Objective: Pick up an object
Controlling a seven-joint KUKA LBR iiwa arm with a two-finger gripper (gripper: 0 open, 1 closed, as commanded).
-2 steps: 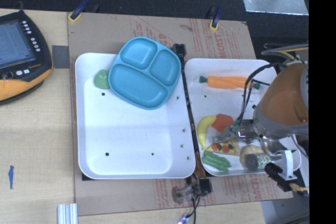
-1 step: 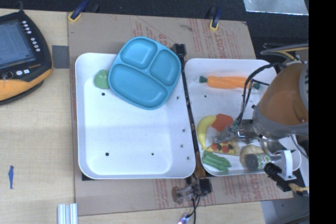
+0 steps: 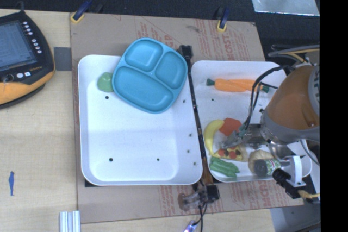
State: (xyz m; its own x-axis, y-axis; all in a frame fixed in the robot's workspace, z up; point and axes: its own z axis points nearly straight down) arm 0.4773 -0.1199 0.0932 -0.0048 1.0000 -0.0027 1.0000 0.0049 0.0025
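the claw (image 3: pixel 235 141) hangs low in the right white bin (image 3: pixel 239 70), near its front edge, over the small plastic toy foods (image 3: pixel 225 157); whether it is clenched, i cannot tell.

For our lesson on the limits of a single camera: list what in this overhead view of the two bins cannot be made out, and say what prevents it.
- Gripper: its state is unclear in the camera view, lost among toys and cables.
- Green object in the left bin: mostly covered by the blue divided plate.
- Right bin: its right side is hidden under the arm.
- Items near the gripper: too small to identify.
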